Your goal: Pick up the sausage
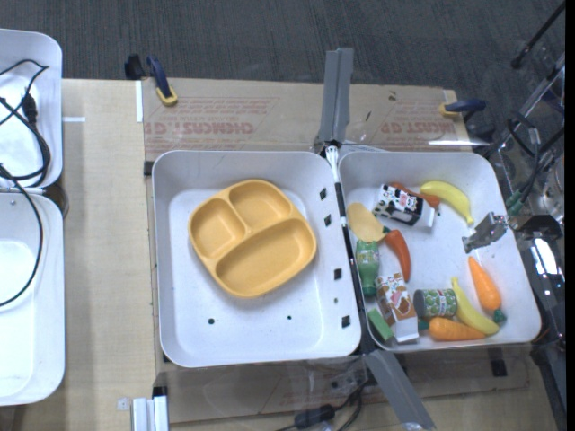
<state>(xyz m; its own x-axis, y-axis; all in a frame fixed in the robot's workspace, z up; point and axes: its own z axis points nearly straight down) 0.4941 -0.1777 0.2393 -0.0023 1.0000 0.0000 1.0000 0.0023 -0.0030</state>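
Observation:
The sausage (399, 254), a red-orange elongated piece, lies slanted in the left-middle of the right bin (503, 180), between a pale chip (364, 222) and a green bottle (367, 264). My gripper (485, 231) hangs over the right side of that bin, about a hand's width to the right of the sausage and just above an orange carrot (484, 285). Nothing shows in the gripper. A second reddish piece (431, 201) peeks out from behind a cow-patterned carton (400, 204).
The left bin (171, 268) holds a yellow divided plate (252, 237). Around the sausage in the right bin lie two bananas (449, 197) (476, 312), another carrot (454, 330), a green can (437, 303) and a small carton (395, 305). Cables and the arm crowd the right edge.

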